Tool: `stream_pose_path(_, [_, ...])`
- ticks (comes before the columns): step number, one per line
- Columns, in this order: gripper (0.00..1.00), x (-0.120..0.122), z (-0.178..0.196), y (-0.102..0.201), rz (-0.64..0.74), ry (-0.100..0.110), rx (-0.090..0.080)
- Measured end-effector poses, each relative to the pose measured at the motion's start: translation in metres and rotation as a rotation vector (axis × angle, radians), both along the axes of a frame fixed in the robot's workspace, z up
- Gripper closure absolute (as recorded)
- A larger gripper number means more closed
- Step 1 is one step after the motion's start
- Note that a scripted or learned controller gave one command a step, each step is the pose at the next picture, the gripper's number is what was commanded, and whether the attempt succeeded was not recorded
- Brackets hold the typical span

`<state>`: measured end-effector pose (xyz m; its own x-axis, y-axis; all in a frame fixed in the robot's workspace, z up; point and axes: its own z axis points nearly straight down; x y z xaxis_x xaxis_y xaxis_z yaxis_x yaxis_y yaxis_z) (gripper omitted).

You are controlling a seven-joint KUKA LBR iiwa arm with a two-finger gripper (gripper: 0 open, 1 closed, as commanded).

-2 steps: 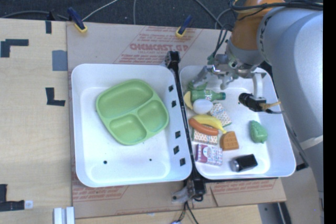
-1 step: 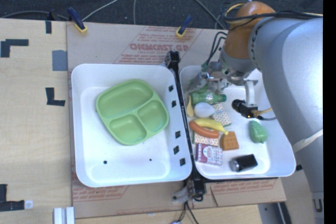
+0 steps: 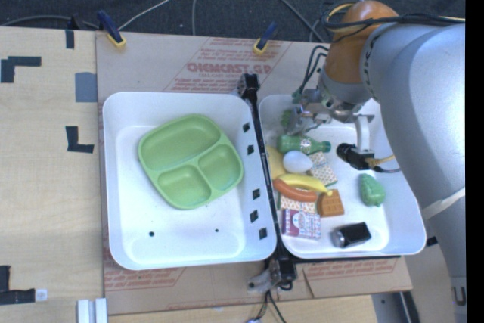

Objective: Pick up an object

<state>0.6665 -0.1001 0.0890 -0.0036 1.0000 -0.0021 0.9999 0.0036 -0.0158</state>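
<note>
Down in the right bin (image 3: pixel 401 238), toward the frame's right middle, lie many small things: a green bottle (image 3: pixel 302 144), a white egg (image 3: pixel 296 161), a banana (image 3: pixel 302 179), a hot dog (image 3: pixel 296 191), a green pepper (image 3: pixel 371 190) and a black can (image 3: pixel 350 234). Just above the bottle sits the gripper (image 3: pixel 306 114); I cannot tell how its jaws stand. A green plate (image 3: pixel 190 160) lies in the left bin (image 3: pixel 121 185).

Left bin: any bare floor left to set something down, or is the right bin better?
Left bin: bare floor along the near wall below the green divided plate, plus a strip left of it. Right bin is crowded: bottle, egg, hot dog, black cylinder, with the claw over the far end.
</note>
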Motion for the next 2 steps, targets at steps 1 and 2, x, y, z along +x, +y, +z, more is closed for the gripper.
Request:
stream_pose_path(1, [0.00, 0.0004, 0.0002, 0.0001, 0.000, -0.002, -0.001])
stream_pose_path(2, [1.00, -0.0005, 0.0060, 0.0003, 0.001, 0.004, 0.000])
